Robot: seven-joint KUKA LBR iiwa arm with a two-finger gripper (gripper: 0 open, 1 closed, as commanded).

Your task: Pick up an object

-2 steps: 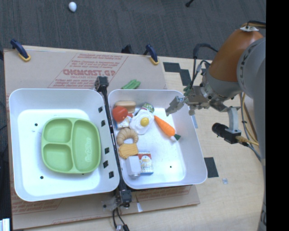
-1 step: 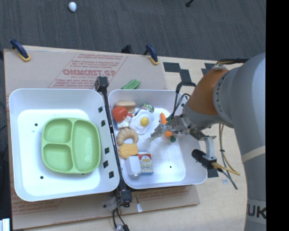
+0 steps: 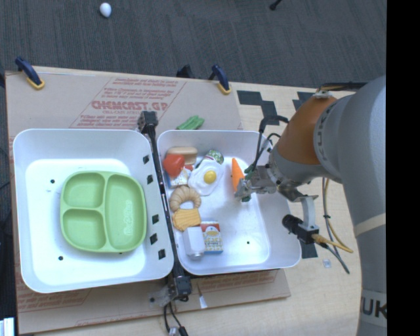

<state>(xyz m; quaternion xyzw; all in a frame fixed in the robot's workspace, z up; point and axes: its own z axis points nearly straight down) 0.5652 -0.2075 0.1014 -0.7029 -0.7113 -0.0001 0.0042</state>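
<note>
Because the gripper hangs low just beside the carrot, you may read an approach to grasp it; finger spread cannot be told.

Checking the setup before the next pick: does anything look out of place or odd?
Two things lie outside the bins: a green toy on the cardboard behind the right bin, and a small white ball on the floor beyond the bench. The toy food is bunched against that bin's left side.

My gripper hangs in the right bin, just right of the egg; the tray lies in the left bin.
</note>
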